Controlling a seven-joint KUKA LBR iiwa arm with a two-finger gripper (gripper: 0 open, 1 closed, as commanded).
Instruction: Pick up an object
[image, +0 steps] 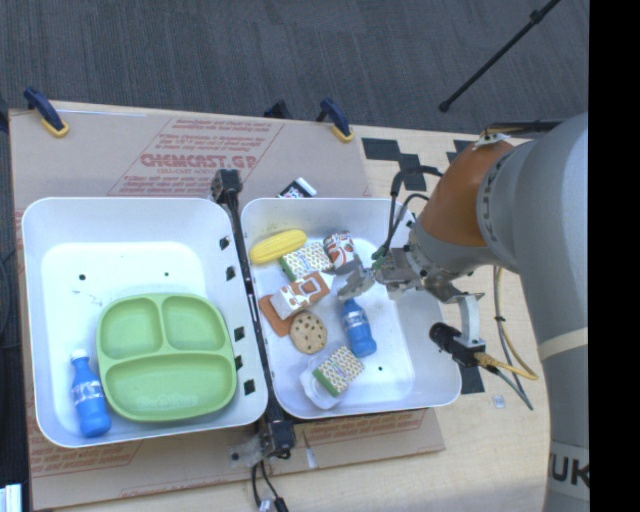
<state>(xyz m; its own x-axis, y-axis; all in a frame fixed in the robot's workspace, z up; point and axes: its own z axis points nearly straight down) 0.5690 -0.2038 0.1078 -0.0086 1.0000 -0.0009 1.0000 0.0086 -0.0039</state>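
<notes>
The right bin (430, 375) holds a pile of small items. Among them are a yellow corn cob (277, 244), a patterned snack box (306, 259), a small red-and-white carton (340, 248), an orange-and-white box (301, 293), a cookie (308, 332), a blue bottle (358, 332) and a green-and-white packet (338, 371). My gripper (352, 283) reaches in from the right and hangs low over the middle of this bin. It is just above the blue bottle's cap and beside the red-and-white carton. Nothing can be seen held in it.
The left bin (50, 230) holds a green divided plate (165, 355) and a second blue bottle (88, 395) in its near left corner. A black clamp (227, 184) sits where the bins meet. The grey arm and its cables (500, 340) hang over the right bin's right rim.
</notes>
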